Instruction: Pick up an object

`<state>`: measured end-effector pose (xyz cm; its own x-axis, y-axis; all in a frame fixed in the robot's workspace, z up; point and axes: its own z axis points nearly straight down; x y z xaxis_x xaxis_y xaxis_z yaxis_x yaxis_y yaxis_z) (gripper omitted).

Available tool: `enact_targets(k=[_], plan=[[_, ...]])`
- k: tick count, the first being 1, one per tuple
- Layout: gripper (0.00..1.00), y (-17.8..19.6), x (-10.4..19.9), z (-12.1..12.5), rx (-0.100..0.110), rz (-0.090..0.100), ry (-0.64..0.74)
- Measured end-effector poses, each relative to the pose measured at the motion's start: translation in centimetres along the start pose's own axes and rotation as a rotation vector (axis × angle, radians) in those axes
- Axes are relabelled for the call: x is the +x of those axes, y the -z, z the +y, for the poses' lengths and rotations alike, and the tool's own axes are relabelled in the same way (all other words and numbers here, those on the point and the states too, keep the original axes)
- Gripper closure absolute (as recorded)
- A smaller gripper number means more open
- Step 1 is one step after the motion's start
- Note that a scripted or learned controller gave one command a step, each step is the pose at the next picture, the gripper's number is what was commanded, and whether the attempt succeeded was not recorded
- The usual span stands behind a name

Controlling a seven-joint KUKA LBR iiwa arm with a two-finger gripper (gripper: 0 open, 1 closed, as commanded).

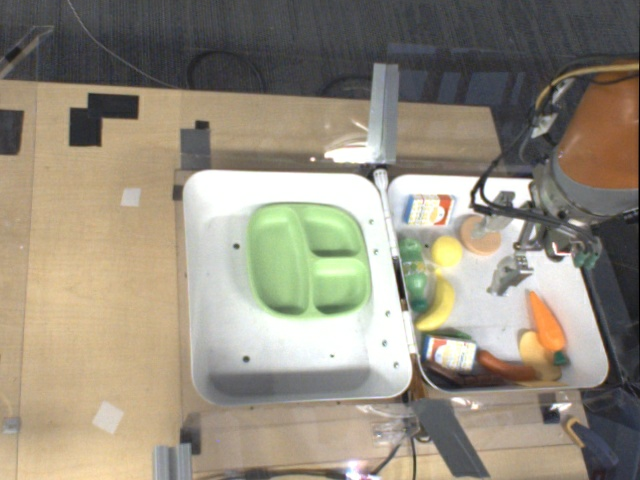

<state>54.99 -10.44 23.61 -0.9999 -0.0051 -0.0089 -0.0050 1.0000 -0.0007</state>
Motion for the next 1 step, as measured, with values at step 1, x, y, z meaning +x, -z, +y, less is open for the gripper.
enact_targets(k=[1], plan=[[0.00, -12.64, -0.54, 1.12, -0.005, 0.013, 0.122]])
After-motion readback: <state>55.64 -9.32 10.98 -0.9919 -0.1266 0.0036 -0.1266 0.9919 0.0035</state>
